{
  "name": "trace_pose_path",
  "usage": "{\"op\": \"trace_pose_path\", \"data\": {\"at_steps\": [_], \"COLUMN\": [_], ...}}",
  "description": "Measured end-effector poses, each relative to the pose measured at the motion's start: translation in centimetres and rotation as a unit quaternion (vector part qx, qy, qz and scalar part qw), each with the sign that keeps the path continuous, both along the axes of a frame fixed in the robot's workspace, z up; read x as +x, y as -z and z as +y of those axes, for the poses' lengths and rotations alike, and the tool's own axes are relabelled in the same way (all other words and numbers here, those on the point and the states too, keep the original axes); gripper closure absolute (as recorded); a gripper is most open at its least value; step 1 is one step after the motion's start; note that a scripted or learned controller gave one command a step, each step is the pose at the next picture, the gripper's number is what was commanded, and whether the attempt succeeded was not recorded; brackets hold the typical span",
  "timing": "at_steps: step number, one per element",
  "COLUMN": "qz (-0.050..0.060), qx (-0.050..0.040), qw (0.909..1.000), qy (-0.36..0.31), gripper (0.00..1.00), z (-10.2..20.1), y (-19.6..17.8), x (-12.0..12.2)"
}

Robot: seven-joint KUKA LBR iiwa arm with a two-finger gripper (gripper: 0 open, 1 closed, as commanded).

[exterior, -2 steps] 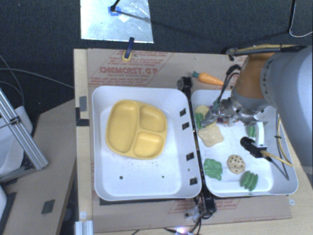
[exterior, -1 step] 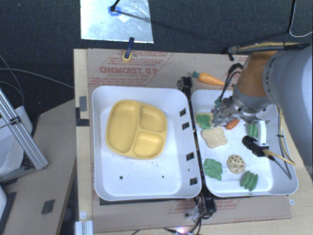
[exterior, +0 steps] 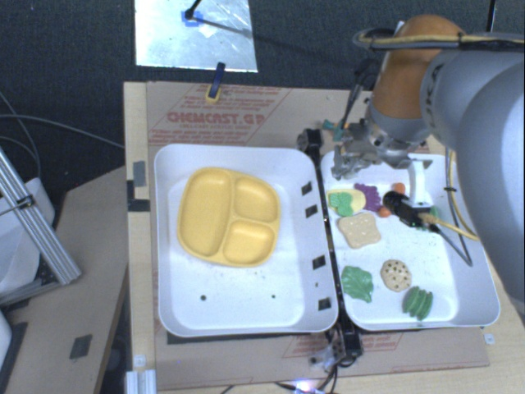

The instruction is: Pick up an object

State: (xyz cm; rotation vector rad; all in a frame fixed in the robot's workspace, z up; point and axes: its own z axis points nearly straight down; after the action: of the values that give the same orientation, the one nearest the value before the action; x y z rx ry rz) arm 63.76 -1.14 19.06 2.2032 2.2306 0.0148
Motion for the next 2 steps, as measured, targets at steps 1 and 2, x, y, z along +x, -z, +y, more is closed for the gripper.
{"op": "trace_pose_path", "data": {"at_steps": [1,2], "qz": [0.003,0.005], "qx": [0.0005,-0.0011], "qw": [1.0,1.0], "qy": [0.002,0.004], "gripper": [1.0,0.0], "z": [3.38,3.09], "y": [-6.62,-6.19], "x": [-6.78,-6.67]}}
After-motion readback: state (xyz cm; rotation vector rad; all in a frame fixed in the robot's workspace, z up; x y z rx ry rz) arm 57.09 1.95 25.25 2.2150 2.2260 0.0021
